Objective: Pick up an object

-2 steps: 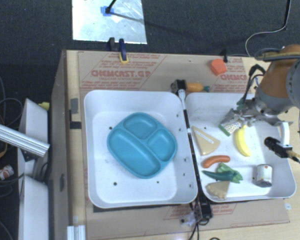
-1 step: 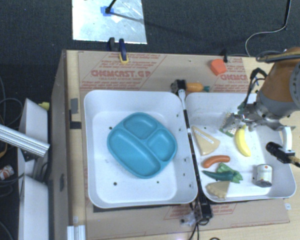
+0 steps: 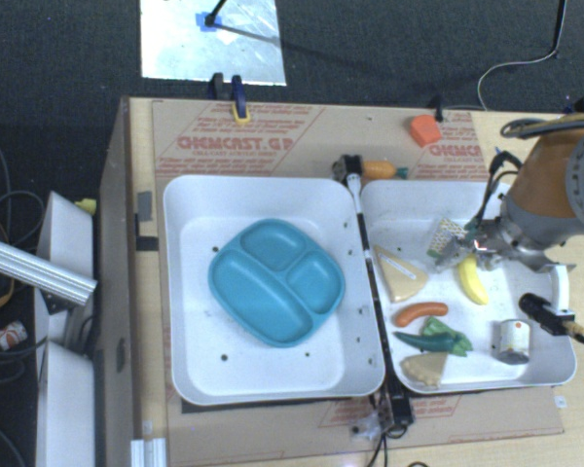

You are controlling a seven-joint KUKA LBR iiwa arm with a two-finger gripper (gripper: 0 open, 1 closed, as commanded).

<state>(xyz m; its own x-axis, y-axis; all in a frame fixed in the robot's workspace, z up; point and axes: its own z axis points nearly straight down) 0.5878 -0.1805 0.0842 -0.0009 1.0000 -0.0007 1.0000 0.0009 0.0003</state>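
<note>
The hand [image 3: 464, 245], its opening impossible to tell, hangs beside the small yellow plastic banana [image 3: 472, 282], probably light, stiff, slippery; grip mid-length.

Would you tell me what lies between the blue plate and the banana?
In the camera view, a pale cheese-like wedge lies between the blue plate and the banana, beyond the bins' shared rims.

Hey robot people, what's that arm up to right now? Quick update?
Gripper low in right bin, grip not readable. Banana just beside it, not lifted. Cheese wedge and sausage lie close.
</note>
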